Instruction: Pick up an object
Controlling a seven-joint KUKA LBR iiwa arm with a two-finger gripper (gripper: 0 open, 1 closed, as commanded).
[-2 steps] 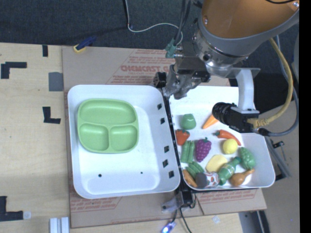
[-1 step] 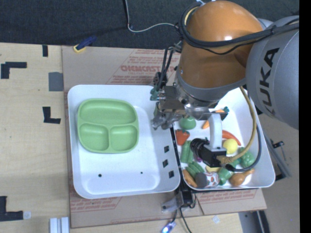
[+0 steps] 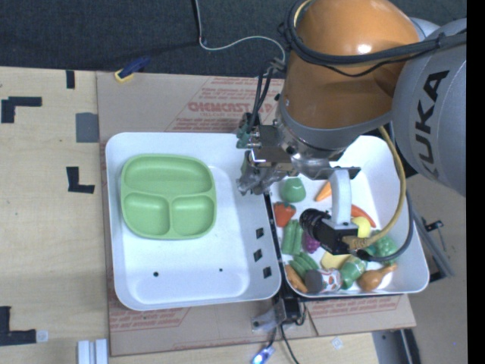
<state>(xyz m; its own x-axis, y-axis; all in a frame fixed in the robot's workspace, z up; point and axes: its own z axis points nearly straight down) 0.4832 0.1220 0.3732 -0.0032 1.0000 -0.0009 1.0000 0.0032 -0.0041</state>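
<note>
Hand (image 3: 256, 174) sits mid-frame over the wall btw the two bins; can't tell if it's apart or together. Just right of it, in the right bin (image 3: 379, 158), is the toy food pile (image 3: 333, 241): small glossy pcs incl. a round green piece (image 3: 292, 190), orange wedge (image 3: 323, 192), red piece (image 3: 283, 213), and brown pear shape (image 3: 371, 279) at lower right. Left bin (image 3: 189, 279) holds a pale green divided plate (image 3: 168, 196).

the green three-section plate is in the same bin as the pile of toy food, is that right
Not quite. In the camera view, the green three-section plate lies by itself in the bin on the view's left, while the pile of toy food is in the bin on the view's right.
</note>
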